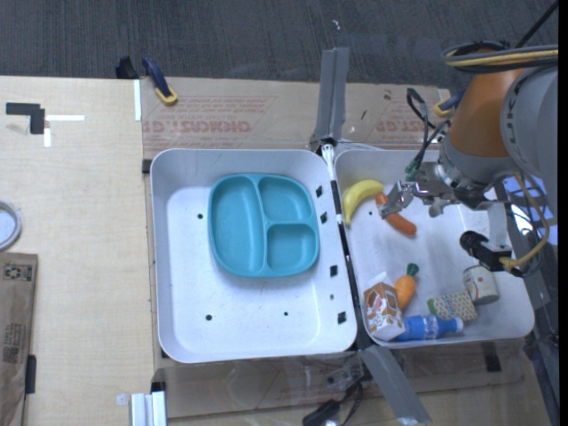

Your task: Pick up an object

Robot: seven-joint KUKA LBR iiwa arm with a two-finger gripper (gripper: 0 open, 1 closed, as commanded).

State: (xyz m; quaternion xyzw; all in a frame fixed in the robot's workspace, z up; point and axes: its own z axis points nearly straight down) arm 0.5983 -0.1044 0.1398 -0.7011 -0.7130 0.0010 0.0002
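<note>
The gripper point(396, 199) hangs over the far part of the right bin point(519, 327), its dark fingers pointing left and down toward an orange sausage-shaped piece point(401, 224). The fingertips sit right at the piece's far left end, but they are small and blurred against it, so I cannot tell whether they are spread or closed, or whether they touch it. Behind the gripper the grey wrist and orange band point(475, 114) of the arm cover the bin's far right corner, and looping cables hide part of the right wall.

Just left of the gripper lies a yellow banana point(357, 196), curved, close to the divider between the bins. Nearer in the same bin a small toy carrot point(406, 288) with a green top leans against a white and red packet point(381, 311). A blue bottle point(428, 328) lies on its side along the near wall, with a patterned green and white item point(454, 305) just beyond it. A small tan cylinder point(480, 285) rests by the right wall, partly masked by a black fitting on the arm.

The left bin point(177, 309) holds a teal divided plate point(264, 224), well apart from the gripper. On the bench to the far left a clamp with a yellow handle point(161, 82) lies beyond the bins, and a roll of tape point(7, 226) is cut off by the frame edge
</note>
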